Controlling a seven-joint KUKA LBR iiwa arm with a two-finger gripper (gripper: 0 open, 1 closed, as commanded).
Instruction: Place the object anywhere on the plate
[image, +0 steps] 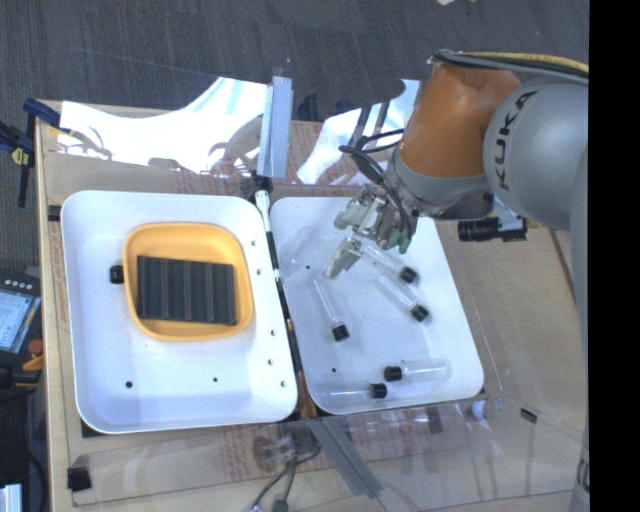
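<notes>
Far left, the left bin (85, 395) sits w/ the yellow plate (150, 245) inside it, plate shifted toward the bin's upper-left. A dark ribbed insert (190, 288) covers the plate's middle, leaving only a bare yellow rim around it. Small black cap (117, 274) just left of the plate, touching or nearly so, can't tell which. Below the plate there's a broad stretch of bare white floor out to the bin's lower edge. Right of the plate, the two bins' rims meet along a narrow seam. Over in the right bin (465, 330), well apart from the plate, clear tubes w/ black caps lie scattered: one tube (328, 310) nearest the seam, another tube (405, 295) further right, two more tubes (410, 373) along the bottom wall. Gripper (345, 262) hangs over the right bin's upper part, arm coming in from the right; fingers look close together, tips pointing down-left, nothing visibly between them.
</notes>
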